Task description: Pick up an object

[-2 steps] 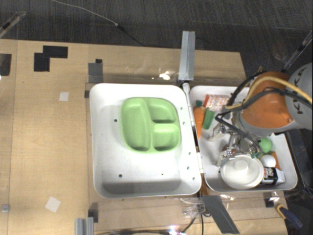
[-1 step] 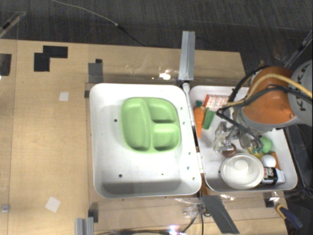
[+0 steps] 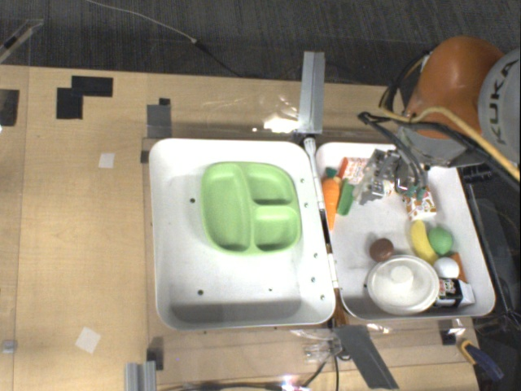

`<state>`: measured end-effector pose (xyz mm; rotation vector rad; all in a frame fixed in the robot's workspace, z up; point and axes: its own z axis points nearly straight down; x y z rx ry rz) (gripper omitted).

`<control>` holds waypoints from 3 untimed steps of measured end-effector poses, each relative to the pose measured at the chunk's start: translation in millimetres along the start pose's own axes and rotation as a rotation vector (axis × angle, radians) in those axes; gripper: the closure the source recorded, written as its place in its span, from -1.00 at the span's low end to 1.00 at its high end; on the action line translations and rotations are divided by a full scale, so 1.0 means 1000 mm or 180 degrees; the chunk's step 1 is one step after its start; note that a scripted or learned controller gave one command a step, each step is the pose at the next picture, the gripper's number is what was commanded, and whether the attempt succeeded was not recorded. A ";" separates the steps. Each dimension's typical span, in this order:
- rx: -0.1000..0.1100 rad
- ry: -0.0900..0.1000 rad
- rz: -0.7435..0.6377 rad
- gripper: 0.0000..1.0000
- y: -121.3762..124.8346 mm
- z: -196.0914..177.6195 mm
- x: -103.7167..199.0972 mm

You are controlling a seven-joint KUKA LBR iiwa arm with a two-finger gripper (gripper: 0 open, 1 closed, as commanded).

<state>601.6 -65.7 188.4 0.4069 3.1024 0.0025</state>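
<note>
Camera view: single fixed camera, sitting above the light wooden bench (image 3: 73, 243) and looking down on it at a slant. It is framing both shallow white plastic bins, the left bin (image 3: 175, 243) lying near mid-frame and the right bin (image 3: 476, 243) lying toward the right side. It is standing far enough back to be taking in whole bins, bench surface to their left and a strip of dark carpeted floor (image 3: 244, 15) along the top. The grey arm with the orange band (image 3: 456, 68) is entering from the upper right corner. Bottom edge is cutting across the bench just below the bins.
</note>
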 end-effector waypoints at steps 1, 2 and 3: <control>-0.0003 0.0022 0.0354 1.00 0.075 -0.002 0.060; 0.0007 0.0006 0.1142 1.00 0.027 -0.057 0.011; 0.0012 0.0026 0.1729 1.00 0.078 -0.018 0.023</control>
